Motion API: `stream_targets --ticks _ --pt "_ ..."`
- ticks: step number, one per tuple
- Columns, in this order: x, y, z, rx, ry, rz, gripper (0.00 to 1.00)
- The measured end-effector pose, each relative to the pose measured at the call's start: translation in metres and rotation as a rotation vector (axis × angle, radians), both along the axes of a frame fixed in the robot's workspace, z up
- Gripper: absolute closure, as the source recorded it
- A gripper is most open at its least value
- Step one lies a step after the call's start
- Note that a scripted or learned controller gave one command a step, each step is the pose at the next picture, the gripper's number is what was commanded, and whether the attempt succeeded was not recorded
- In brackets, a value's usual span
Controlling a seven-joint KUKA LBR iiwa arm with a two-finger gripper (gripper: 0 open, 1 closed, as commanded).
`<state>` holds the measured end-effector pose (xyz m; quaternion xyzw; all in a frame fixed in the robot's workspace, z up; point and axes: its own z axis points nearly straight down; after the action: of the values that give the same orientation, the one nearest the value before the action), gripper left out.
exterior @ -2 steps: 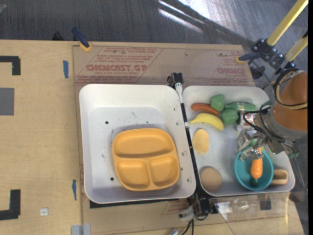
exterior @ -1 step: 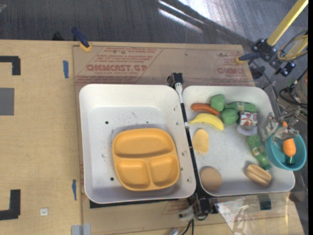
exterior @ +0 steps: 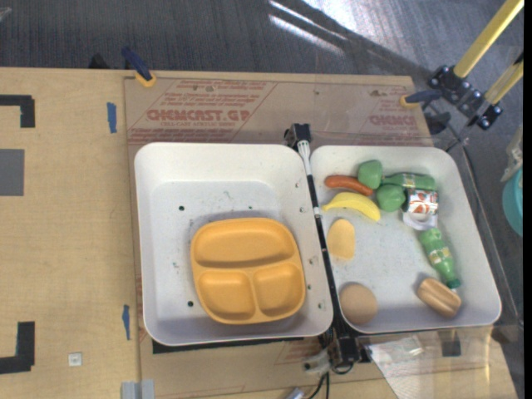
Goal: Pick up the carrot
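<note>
The carrot (exterior: pixel 348 183) lies in the right bin (exterior: pixel 478 248) at its far side, just beside the banana (exterior: pixel 352 205), crowding any grasp, while the end effector's state cannot be told.

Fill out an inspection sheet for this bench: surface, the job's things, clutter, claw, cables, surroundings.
Surface: cardboard-covered bench bearing a left bin and a right bin.
Job's things: carrot lies in the right bin's far part, just above the banana, beside a green vegetable.
Clutter: green bottle, bread roll, potato in the right bin; orange divided tray in the left bin.
Claw: nothing seen.
Cables: nothing seen.
Surroundings: blue clamps, yellow poles, dark floor.
</note>
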<state>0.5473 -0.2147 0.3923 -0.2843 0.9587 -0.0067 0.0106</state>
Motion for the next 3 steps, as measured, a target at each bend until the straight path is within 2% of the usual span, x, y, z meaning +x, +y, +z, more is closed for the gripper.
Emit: stream_targets --ticks 1,2,3 --pt "-0.023 0.012 0.141 0.011 0.000 -0.479 1.00" --pt "-0.021 0.012 0.148 0.013 0.000 -0.479 1.00" --pt "-0.018 0.013 0.160 0.014 -0.011 -0.479 1.00"
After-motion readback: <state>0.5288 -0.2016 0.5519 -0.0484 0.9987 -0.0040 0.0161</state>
